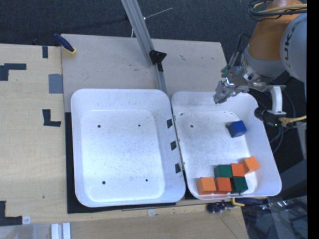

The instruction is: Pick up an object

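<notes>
Blocks (229, 179) cluster in the right bin (199, 103) on a tan bench (109, 63); pincer (223, 96) spread indiscernible.

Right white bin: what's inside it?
Right white bin holds a blue block alone, plus clustered orange blocks and green blocks near its front edge. Anything beneath them is covered.

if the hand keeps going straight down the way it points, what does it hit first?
Most likely the bare floor of the right-hand shallow white bin near its far edge. The hand hangs there, apart from the small blue block. Depth is hard to judge from this slant.
</notes>
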Robot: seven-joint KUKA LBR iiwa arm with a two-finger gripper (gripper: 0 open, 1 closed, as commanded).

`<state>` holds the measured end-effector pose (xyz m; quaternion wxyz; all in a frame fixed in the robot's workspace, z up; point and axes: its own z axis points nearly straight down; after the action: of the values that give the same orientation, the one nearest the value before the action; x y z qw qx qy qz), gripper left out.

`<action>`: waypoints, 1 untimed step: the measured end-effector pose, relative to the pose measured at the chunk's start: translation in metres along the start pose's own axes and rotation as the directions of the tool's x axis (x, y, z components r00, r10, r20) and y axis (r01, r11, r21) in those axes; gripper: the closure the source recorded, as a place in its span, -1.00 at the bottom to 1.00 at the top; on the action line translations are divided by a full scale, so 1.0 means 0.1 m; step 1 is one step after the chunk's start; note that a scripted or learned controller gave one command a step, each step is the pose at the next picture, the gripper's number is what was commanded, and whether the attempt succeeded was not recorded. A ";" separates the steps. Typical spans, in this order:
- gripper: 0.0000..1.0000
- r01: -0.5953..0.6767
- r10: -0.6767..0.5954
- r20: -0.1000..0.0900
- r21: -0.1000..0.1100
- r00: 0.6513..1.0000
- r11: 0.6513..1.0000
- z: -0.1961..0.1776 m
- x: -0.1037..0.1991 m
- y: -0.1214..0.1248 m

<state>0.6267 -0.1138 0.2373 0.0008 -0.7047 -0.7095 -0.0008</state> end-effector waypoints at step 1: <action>1.00 0.000 0.000 0.000 0.003 1.000 1.000 0.11 0.58 -0.04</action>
<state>0.6219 -0.0557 0.2260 0.0017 -0.7047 -0.7095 0.0002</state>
